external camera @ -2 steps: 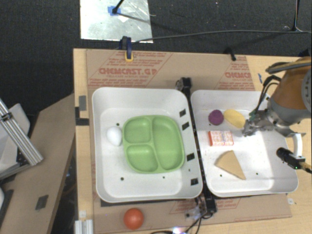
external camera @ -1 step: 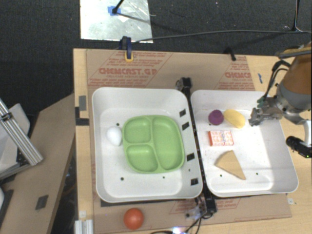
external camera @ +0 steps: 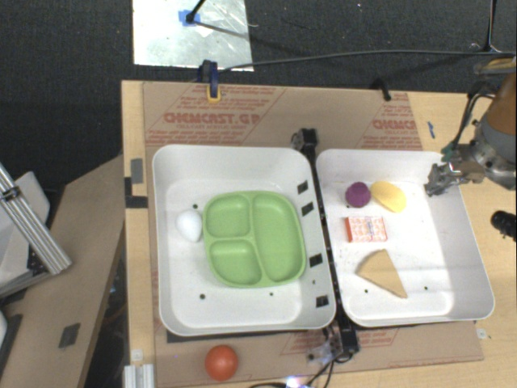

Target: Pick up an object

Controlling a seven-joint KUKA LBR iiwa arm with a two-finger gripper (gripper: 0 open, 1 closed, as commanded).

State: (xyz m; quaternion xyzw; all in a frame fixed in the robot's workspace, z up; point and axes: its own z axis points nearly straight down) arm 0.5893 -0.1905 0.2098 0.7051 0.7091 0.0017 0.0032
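The right bin (external camera: 472, 285) holds four loose things: one purple ball (external camera: 358, 194), one yellow lemon-shaped piece (external camera: 389, 196) touching or just beside it on the right, one small red-and-white packet (external camera: 367, 229) lying flat below them, and one tan wedge (external camera: 384, 273) nearer the front of the bin. The ball and the yellow piece sit toward the bin's far side, the packet about mid-bin, the wedge apart from the packet. The gripper (external camera: 440, 178) hangs at the far right corner of this bin, over its rim, with the grey arm (external camera: 497, 148) reaching in from the right edge of the view and bent down toward the bench. Nothing shows between its tips, and whether they stand spread or closed cannot be told from here. The yellow piece is the nearest object to it, lying to its left and a little nearer the front; the wedge is farthest from it. The left bin (external camera: 174, 172) carries one green three-compartment tray (external camera: 254, 238) and one white egg-shaped ball (external camera: 190, 225) touching the tray's left edge. One orange-red ball (external camera: 221, 362) rests on the board (external camera: 242, 111) in front of the left bin, outside both bins.
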